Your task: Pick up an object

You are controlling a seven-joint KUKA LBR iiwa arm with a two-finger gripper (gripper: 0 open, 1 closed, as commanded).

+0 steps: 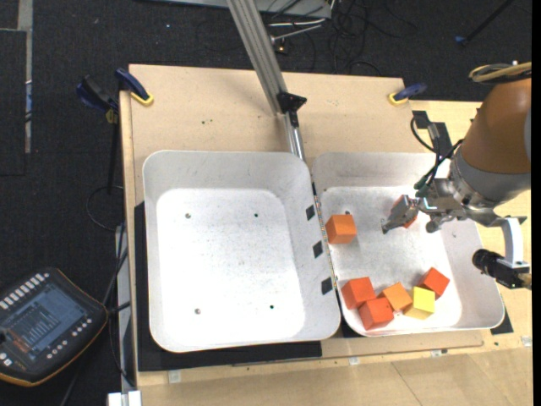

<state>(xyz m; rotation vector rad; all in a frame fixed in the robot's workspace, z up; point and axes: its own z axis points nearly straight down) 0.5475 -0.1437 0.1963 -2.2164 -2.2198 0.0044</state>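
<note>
Two-finger gripper [399,218]: poised over right white bin [372,180]; something small and red is seen at the fingers, hold unconfirmed. Orange cube [341,227] and near cluster of blocks [393,299] are catalogued unlifted; pick outstanding.

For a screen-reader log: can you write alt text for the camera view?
A grey-and-orange robot arm's gripper hovers over the right white bin, which holds one orange block apart and a cluster of five red, orange and yellow blocks near its front. The left bin sits beside it.

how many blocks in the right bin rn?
6: one orange block alone by the divider; five clustered at the near edge. Arm may hide more.
</note>
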